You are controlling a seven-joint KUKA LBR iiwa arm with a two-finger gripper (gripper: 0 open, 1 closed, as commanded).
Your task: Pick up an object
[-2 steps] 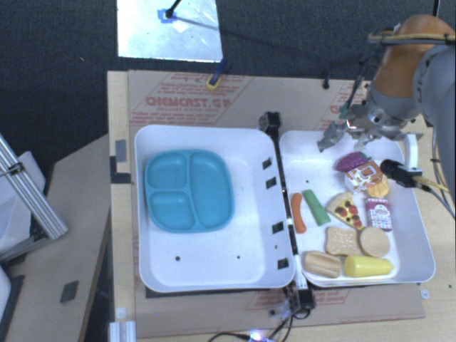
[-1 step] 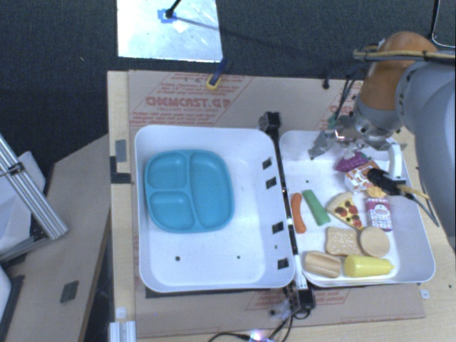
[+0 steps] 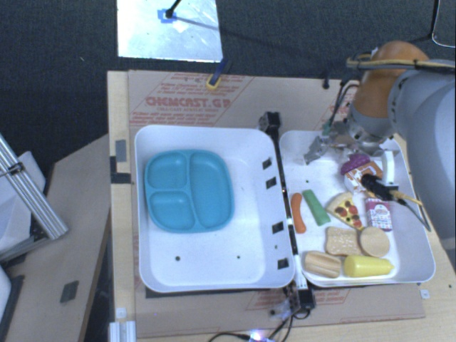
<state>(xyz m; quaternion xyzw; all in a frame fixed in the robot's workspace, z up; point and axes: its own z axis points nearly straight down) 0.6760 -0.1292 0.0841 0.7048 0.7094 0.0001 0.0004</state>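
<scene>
Green stick (image 3: 314, 206), right bin (image 3: 426, 262), left-centre; long axis 11-to-5 o'clock. Lies at 6 o'clock from tool (image 3: 317, 150), near, apart. Tool's grip state: cannot tell. Orange carrot (image 3: 298, 213) just beside.

dark carpet-like floor (image 3: 57, 41) all round, a shiny metal sheet (image 3: 169, 20) lying on it up top, cardboard (image 3: 192, 98) covering the tan bench (image 3: 71, 212), and an aluminium frame rail (image 3: 28, 198) far left
</scene>
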